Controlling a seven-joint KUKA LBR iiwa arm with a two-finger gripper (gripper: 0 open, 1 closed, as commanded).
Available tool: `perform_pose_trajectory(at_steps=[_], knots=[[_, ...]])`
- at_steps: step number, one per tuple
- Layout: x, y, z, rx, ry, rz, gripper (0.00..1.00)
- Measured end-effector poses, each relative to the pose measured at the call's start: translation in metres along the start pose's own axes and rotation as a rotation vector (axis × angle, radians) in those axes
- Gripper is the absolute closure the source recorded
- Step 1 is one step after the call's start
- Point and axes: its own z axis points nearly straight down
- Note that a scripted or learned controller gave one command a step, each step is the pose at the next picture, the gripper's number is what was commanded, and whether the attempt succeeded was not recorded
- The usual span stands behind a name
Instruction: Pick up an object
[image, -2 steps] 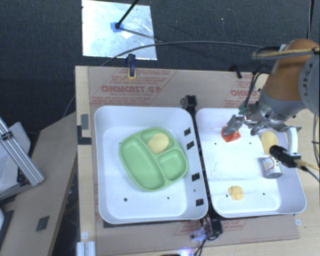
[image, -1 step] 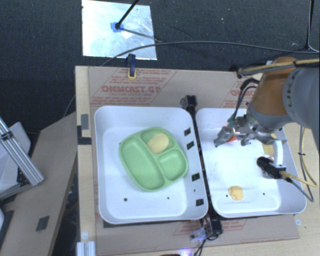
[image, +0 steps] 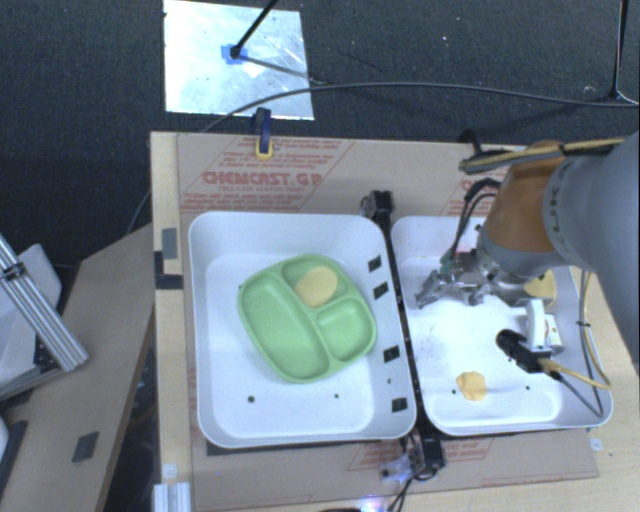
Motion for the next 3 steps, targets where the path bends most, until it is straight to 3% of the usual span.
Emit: perform_pose_trajectory(at_steps=[1,3], knots=[[-0.001,0.002,-0.014,-0.006,-0.002,0.001,1.00],[-0.009,0.002,-0.123,-0.011,-0.002,-0.003,1.00]])
